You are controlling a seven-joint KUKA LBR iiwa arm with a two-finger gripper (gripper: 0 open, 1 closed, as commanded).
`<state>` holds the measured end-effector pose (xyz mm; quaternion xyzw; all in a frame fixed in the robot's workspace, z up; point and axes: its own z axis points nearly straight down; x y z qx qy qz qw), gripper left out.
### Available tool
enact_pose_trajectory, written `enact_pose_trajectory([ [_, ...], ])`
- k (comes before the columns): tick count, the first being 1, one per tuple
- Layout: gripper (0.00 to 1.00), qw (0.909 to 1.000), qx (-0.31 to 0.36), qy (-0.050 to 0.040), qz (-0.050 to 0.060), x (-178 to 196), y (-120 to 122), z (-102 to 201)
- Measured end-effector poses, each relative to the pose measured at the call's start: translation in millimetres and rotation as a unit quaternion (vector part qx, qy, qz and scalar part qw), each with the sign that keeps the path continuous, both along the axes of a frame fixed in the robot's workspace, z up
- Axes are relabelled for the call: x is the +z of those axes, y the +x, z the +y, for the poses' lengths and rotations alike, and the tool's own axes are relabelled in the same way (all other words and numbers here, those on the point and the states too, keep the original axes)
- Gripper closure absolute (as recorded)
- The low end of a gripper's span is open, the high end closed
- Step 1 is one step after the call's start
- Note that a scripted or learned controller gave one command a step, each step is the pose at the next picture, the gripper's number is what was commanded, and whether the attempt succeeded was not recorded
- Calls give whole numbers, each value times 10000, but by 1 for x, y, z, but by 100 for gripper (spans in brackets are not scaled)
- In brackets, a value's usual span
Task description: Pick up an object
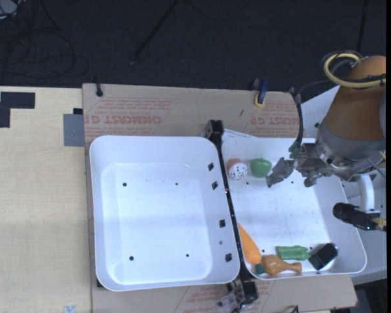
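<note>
My gripper (294,177) hangs over the upper part of the right bin (352,240), its two dark fingers spread open with nothing between them. Just left of it lie a green rounded object (260,167) and a white ball with orange spots (237,169), near the bin's back left corner. Along the front of that bin lie an orange carrot (248,243), a tan drumstick-shaped toy (280,265), a green flat piece (292,252) and a black block (323,256).
The left bin (117,155) sits beside the right one, with a black divider rail (225,201) between them. Both bins rest on a cardboard sheet (156,113). The arm's orange band (355,103) rises at the right.
</note>
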<state>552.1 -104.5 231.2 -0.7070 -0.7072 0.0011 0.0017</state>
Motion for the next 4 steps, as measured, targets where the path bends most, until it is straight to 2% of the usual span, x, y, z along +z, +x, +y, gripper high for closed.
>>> enact_pose_trajectory([
  [1, 0, 10000, 2, 15, 57, -100, -34, 19],
  [2, 0, 10000, -1, -3, -15, -146, 42, 15],
  [3, 100, 10000, -37, 1, 9, -134, 40, 12],
  [4, 100, 9999, 35, 10, -96, 24, 40, 81],
])
